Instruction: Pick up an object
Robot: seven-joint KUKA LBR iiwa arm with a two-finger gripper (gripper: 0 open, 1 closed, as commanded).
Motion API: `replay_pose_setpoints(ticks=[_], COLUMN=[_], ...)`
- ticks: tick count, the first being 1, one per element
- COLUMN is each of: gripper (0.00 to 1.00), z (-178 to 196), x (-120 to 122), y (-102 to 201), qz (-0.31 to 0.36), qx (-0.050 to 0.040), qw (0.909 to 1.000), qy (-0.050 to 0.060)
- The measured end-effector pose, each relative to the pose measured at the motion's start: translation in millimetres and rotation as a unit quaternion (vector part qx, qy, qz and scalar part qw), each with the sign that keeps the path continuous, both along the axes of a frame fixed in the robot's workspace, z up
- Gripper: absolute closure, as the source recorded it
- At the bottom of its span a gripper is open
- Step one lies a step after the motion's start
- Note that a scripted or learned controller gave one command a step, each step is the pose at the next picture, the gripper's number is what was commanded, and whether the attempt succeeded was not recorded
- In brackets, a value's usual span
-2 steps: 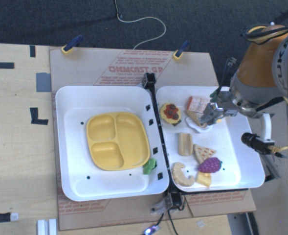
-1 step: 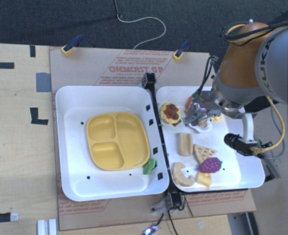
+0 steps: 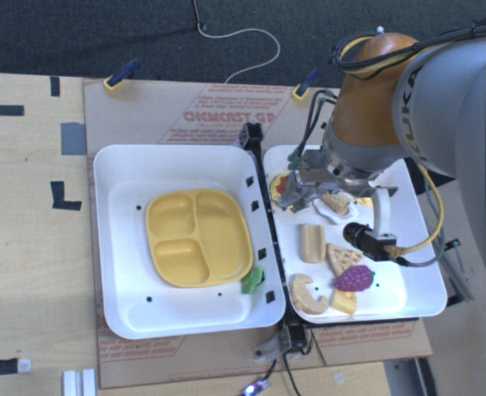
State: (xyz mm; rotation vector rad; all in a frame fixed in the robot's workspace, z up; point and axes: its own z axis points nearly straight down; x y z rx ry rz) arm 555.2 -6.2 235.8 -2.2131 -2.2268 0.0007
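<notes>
Your pincer [image 3: 296,190] sits low over the far left corner of the right bin [image 3: 420,299], hard against the black divider [image 3: 263,213] between the two bins. You cannot tell whether it is wide or narrow, because the wrist and its cables cover it. Just under and beside it lies a small cluster of toy food [image 3: 280,190] with red and yellow patches, too crowded to name piece by piece. A pale, flat piece [image 3: 336,203] lies right beside the pincer, partly under the arm.

Nearer the camera from the pincer you have a tan cylinder-shaped piece [image 3: 311,242], a wedge patterned like a waffle [image 3: 342,258], a bumpy purple grape bunch [image 3: 355,279], a curved beige piece [image 3: 307,295] and a small yellow block [image 3: 344,302]. All look like smooth moulded plastic.

Across the divider, well apart from the pincer, the left bin [image 3: 119,304] holds a yellow three-compartment plate [image 3: 200,238] and a small green item [image 3: 252,280] at its near right edge.
</notes>
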Motion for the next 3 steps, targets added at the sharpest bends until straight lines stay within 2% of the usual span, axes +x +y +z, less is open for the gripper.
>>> replay_pose_setpoints(ticks=[1,2,3], gripper=[1.00,1.00,1.00], z=[-5.7,-15.0,-21.5], x=[-20.2,-15.0,-18.9], y=[50.8,83.1,86.5], qz=[-0.001,-0.001,-0.003], qx=[-0.0005,-0.0008,-0.0014], qw=[1.0000,1.0000,1.0000], qy=[0.001,0.001,0.001])
